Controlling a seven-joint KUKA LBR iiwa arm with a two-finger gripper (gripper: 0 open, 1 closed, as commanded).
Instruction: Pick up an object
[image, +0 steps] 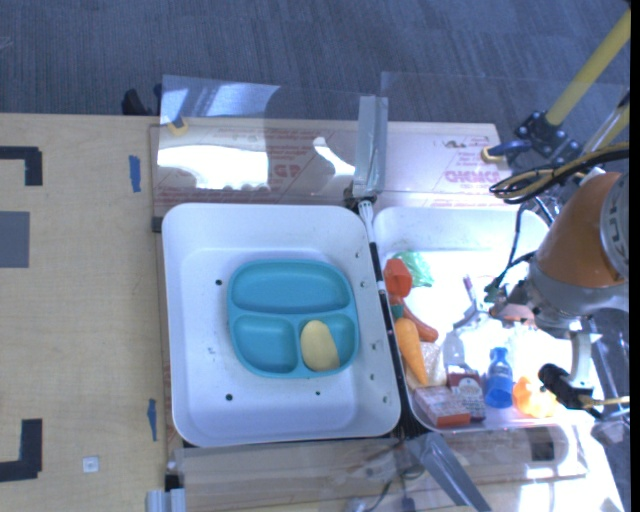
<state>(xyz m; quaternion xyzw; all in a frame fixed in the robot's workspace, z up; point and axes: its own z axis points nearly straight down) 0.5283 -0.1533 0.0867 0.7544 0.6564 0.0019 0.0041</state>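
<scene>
Objects crowd the right bin (440, 225), the landmark here: a blue-capped bottle (498, 377), carrot (410, 350) and a red-labelled packet (450, 404), print unreadable. The gripper (478, 312) hangs over that bin; its grip cannot be judged. Left of it, a yellow lemon-like piece (319, 345) lies on a teal tray (292, 317).

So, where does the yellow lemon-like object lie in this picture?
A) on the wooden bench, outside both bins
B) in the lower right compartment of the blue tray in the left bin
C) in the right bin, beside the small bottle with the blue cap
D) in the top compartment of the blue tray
B: the yellow object rests in the lower right compartment of the blue tray, which sits in the left bin.
</scene>
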